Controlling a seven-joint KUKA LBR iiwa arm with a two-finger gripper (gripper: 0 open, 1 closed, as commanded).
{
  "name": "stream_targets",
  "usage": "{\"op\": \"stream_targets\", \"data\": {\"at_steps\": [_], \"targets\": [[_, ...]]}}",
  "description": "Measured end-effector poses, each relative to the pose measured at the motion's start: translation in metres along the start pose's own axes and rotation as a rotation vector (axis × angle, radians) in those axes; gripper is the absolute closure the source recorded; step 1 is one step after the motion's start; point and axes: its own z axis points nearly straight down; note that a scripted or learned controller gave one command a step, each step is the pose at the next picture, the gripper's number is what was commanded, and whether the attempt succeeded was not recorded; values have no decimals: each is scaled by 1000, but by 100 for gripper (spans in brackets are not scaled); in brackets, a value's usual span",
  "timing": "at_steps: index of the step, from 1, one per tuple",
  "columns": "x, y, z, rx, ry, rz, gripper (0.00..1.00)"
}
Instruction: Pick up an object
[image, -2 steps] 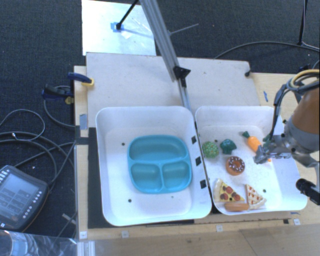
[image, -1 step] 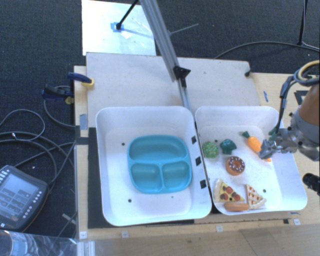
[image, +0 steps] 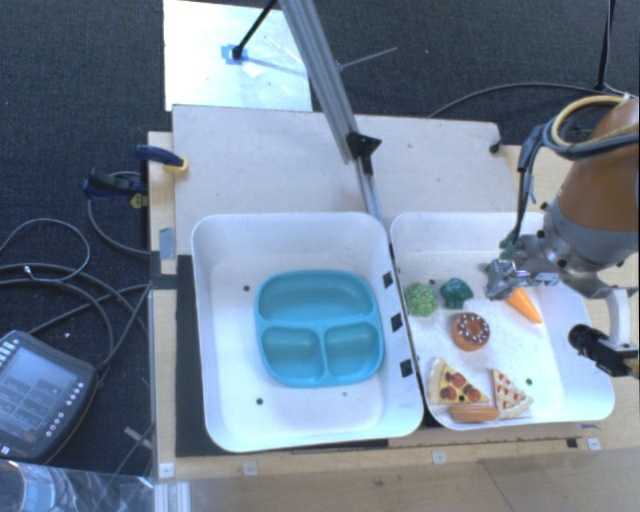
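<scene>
Hovering over the carrot (image: 525, 304) in the right bin (image: 590, 395), the pincer (image: 505, 277), grip state unclear, should straddle its thick end squarely.

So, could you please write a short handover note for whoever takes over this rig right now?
Gripper: low over the right bin, at the upper end of the orange carrot. Whether it grips the carrot cannot be told from this view.
Right bin also holds: light green piece, dark green broccoli, donut, two pizza slices, hot dog.
Left bin: blue divided plate.
Done: arm positioned at the carrot.
Left: confirm a grasp and lift an object clear of the bin.
</scene>
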Motion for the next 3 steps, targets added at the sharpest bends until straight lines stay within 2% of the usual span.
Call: {"op": "stream_targets", "data": {"at_steps": [1,3], "targets": [[59,21,3,0,0,-1,100],[153,77,23,1,0,1,100]]}}
